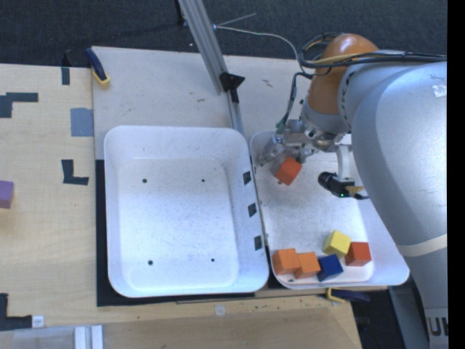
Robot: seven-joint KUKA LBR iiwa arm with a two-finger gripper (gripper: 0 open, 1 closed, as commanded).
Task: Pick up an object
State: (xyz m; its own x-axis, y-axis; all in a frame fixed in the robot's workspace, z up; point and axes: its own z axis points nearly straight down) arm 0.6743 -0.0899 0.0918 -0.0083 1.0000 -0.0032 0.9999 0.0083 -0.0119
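Orange-red cube (288,171), tilted on one corner, hangs just beneath the gripper (289,153) over the far left part of the right bin (385,271), and its tipped pose with no visible resting face suggests it is pinched between the fingers and lifted off the floor, though the fingertips themselves are partly masked by the wrist hardware. Going from the left: a small purple block (6,193) lies at the left edge of the wooden bench (43,267), well apart from everything else; a yellow-and-blue clamp (97,67) grips the far left corner of the pale board (160,86) under the bins, probably to keep it from sliding. Next comes the left bin (116,195), its white floor speckled, with small black tabs along its right wall where it meets the neighbour. A slanted aluminium rail (207,38) runs down from the far edge toward the gap between the two bins. In the right bin, the remaining blocks are gathered against the near wall: an orange cube (285,259) touching a second orange cube (308,265), then a blue cube (329,267), a yellow cube (336,242) just behind it, and a red cube (358,253) rightmost. They likely sit there because the bin floor slopes toward that edge. The grey arm (407,144) fills the right side.
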